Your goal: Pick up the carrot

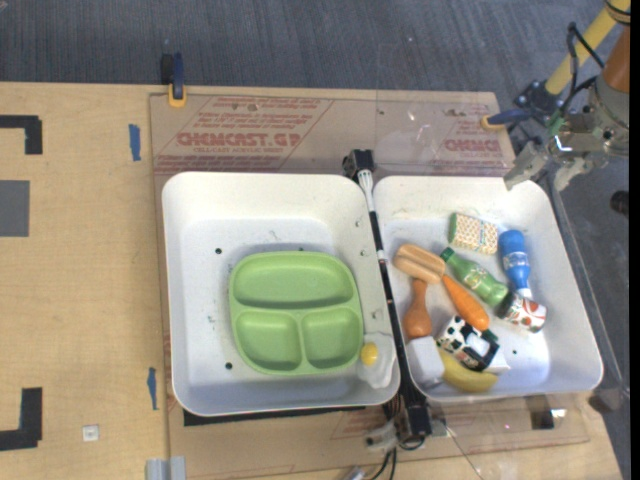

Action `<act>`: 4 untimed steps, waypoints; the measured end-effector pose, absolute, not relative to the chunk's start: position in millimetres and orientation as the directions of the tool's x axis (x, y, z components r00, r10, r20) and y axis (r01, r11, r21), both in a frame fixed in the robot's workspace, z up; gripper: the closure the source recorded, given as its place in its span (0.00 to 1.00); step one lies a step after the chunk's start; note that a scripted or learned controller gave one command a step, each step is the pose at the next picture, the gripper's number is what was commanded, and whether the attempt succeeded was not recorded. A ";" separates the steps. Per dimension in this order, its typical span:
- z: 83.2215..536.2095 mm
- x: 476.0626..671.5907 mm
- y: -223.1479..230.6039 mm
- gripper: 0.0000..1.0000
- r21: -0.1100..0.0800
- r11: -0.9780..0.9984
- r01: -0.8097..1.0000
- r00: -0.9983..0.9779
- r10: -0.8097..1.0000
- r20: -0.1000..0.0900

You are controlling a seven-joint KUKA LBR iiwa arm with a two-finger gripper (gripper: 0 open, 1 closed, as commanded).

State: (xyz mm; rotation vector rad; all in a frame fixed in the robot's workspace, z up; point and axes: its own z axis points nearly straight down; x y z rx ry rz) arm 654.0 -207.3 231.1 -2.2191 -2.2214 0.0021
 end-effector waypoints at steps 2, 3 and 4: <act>89.7 537.9 -126.3 0.00 0.012 0.376 0.927 -0.376 0.927 -0.009; 186.4 486.9 -49.5 0.00 0.007 0.403 0.915 -0.403 0.915 -0.001; 101.6 487.1 -130.7 0.00 -0.007 0.207 0.978 -0.207 0.978 0.002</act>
